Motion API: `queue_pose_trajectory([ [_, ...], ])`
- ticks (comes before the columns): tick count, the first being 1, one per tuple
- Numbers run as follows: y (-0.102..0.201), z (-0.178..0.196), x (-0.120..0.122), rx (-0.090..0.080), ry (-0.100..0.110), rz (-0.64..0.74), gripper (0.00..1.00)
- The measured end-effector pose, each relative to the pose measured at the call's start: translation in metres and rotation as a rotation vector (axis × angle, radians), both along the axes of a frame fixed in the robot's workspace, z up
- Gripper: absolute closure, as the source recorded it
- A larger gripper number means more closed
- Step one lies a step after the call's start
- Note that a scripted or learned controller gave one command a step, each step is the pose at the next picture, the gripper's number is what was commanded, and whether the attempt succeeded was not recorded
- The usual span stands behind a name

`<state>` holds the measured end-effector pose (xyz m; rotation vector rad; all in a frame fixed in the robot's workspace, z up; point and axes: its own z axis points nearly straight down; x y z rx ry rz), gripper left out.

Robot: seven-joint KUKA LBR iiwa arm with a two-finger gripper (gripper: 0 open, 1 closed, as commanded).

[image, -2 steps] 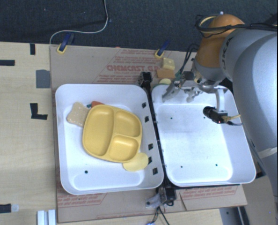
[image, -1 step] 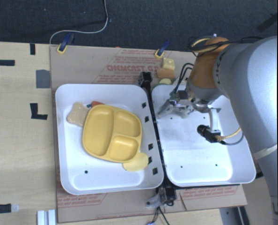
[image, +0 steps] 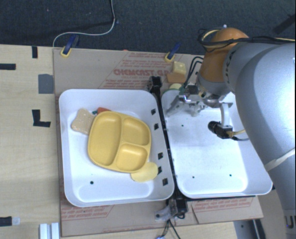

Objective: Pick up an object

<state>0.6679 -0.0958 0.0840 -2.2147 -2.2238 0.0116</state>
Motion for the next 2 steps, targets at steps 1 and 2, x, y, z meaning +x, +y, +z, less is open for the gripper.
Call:
queue_pose_trajectory([
  [1,0.0006,0.0098,-0.0003,0.001,-0.004,-0.002,1.0],
  [2,0.0006,0.0094,-0.0004,0.0,-0.004,-0.002,0.0],
])
